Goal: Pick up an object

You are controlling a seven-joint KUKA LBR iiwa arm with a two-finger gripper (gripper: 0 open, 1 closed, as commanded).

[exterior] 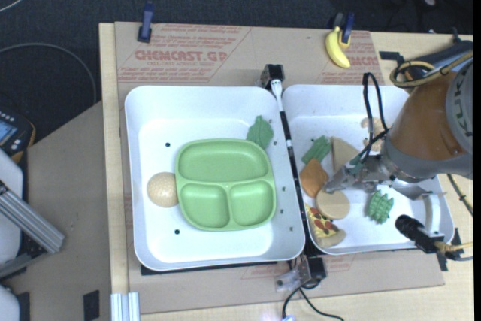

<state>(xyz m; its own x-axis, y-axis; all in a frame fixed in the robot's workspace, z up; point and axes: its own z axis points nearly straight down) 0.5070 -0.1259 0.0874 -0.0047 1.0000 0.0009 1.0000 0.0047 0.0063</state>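
Two shallow white bins (pixel 143 162) on a cardboard-topped bench; two-finger gripper (pixel 347 178), finger state indiscernible, hovers above a round tan food disc (pixel 333 204), orange wedge (pixel 313 177) just beside.

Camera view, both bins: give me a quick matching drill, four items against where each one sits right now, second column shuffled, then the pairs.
Items:
1. green divided tray
2. beige ball
3. banana
4. green spiky toy

Places:
A. on the cardboard above the right bin, by a blue clamp
B. in the right bin, below the arm's wrist
C. middle of the left bin
D. in the left bin, against the tray's left edge

Pairs: 1-C, 2-D, 3-A, 4-B
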